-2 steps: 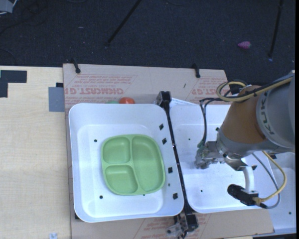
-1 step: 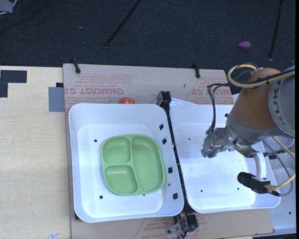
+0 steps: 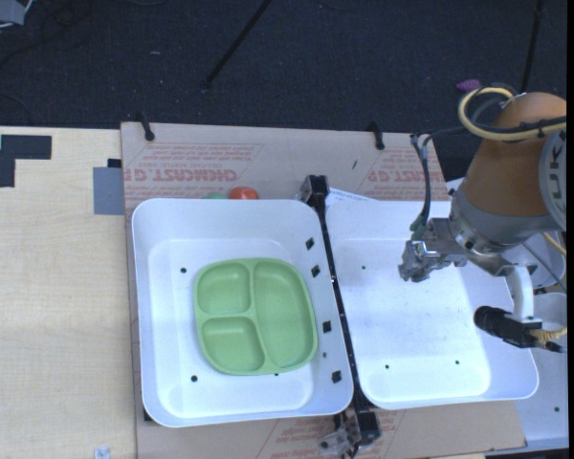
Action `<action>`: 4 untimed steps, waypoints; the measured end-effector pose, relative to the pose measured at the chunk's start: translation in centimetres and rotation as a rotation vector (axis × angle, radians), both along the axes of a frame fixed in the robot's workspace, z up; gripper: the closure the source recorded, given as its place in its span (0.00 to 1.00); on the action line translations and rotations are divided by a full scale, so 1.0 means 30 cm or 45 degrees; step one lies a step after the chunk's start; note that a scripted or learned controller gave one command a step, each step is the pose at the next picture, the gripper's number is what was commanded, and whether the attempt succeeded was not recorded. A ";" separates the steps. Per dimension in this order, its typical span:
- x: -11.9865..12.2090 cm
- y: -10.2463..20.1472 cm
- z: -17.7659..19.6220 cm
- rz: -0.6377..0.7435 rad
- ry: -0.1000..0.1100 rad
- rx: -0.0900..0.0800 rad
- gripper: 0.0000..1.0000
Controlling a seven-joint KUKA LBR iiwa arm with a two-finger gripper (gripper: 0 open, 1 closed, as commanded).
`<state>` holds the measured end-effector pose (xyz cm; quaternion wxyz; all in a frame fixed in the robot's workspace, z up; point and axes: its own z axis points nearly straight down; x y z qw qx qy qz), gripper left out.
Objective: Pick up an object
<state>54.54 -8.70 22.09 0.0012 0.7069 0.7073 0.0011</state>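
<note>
A light green plate [image 3: 254, 316] with three compartments lies flat in the middle of the left bin [image 3: 163, 256]. My gripper [image 3: 413, 264] hangs over the right bin [image 3: 440, 371], toward its upper middle, well to the right of the plate. Nothing shows between its tips. The grey arm with its orange band [image 3: 515, 151] comes in from the right.
A small red and green object [image 3: 237, 195] lies on the cardboard just behind the left bin's back rim. A black divider with clips [image 3: 327, 285] runs between the bins. A black cylindrical part [image 3: 502, 325] sticks out over the right bin's right side.
</note>
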 end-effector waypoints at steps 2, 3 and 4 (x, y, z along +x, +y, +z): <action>-0.009 0.175 0.026 0.005 0.007 0.003 1.00; -0.006 0.347 0.053 0.005 0.007 0.003 1.00; 0.017 0.515 0.003 0.004 0.009 0.001 1.00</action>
